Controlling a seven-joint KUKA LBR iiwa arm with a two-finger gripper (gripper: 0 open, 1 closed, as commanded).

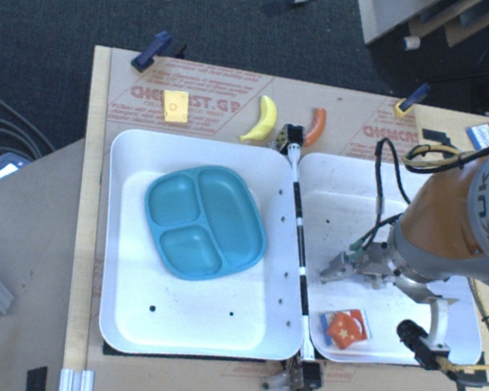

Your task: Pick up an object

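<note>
Orange-red packet [347,328], small and squarish with a pale wrapper edge and a white mark on its face, lies flat near the front rim of the right bin [338,181]. Going left to right: the left bin [123,217] carries a blue divided plate [205,221] with three compartments. Behind the bins, on the board, lie a yellow banana [260,120] and an orange carrot-like toy [315,126]. Over the right bin, the gripper [340,270] hangs just behind the packet, apart from it; whether it is released or clenched I cannot tell.
</note>
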